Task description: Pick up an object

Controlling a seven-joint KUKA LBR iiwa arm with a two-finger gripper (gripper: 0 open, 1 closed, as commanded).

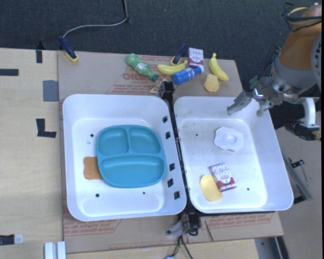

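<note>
Gripper (249, 102) sits above the far right corner of the right bin (270, 144), and from my seat I see its two fingers spread apart with nothing between them. Inside that bin I count three candidates: a white crumpled-looking item (228, 138) near the middle, well below the fingers, and nearer the front a small red-and-white carton (222, 177) touching a yellow piece (209, 189). I see the left bin (75, 144) carrying a blue divided plate (131, 155) with an orange piece (90, 168) tucked against its left edge. Beyond the bins, on the cardboard, I make out a green bottle (140, 67), two bananas (170, 68) (218, 68), a blue bottle (184, 75), another small carton (196, 56) and a yellow wedge (211, 83). The arm's orange band (302, 45) shows at the right.
</note>
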